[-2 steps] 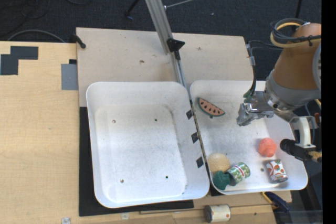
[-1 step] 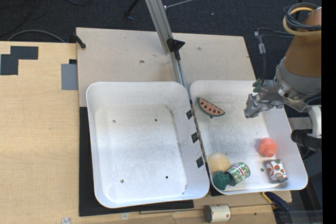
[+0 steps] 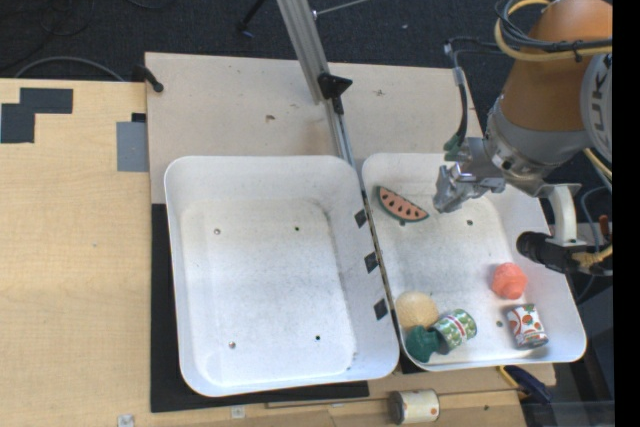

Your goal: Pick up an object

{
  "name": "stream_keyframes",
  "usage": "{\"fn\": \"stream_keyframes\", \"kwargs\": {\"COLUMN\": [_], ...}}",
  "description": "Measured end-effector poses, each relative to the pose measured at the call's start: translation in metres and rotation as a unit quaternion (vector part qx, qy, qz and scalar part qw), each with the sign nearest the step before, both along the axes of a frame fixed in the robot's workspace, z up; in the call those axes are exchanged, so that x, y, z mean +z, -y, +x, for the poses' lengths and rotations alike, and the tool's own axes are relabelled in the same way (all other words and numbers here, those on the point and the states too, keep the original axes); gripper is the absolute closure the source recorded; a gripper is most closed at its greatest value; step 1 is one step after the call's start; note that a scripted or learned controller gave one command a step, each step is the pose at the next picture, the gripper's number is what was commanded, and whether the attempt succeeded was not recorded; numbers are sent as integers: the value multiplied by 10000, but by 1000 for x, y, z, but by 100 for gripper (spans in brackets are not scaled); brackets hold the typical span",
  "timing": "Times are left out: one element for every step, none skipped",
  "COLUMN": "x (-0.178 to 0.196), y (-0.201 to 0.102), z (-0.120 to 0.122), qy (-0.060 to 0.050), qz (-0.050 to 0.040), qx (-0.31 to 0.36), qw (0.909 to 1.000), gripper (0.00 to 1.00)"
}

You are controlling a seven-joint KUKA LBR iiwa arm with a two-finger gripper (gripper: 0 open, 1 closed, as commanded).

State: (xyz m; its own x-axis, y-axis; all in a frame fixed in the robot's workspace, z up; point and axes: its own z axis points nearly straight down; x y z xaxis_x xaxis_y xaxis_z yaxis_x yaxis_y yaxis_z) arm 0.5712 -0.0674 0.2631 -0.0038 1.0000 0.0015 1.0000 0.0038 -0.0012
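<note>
In the right bin (image 3: 470, 260) lie a watermelon slice (image 3: 401, 205) near the far left corner, an orange-red ball (image 3: 508, 280), a red and white can (image 3: 526, 325), a green and white can (image 3: 455, 328), a cream-coloured lump (image 3: 417, 308) and a dark green piece (image 3: 424, 344). My gripper (image 3: 450, 191) hangs over the far part of the right bin, just right of the watermelon slice, with nothing seen between its fingers. Whether it stands apart from the slice or touches the bin floor I cannot tell.
The left bin (image 3: 265, 270) sits beside the right one, with black clips (image 3: 370, 261) along the shared wall. A slanted aluminium rail (image 3: 300, 25) rises behind the bins. A small cylinder (image 3: 413, 405) lies on the bench in front.
</note>
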Motion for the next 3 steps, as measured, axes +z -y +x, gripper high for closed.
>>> {"fn": "stream_keyframes", "kwargs": {"x": [-2,-8,-10], "y": [-58,-98,-146], "z": [11,30,40], "qy": [-6,-3,-4], "qz": [0,-7,-2], "qx": [5,-5,-3], "qw": [10000,10000,10000], "gripper": [100,100,100]}}
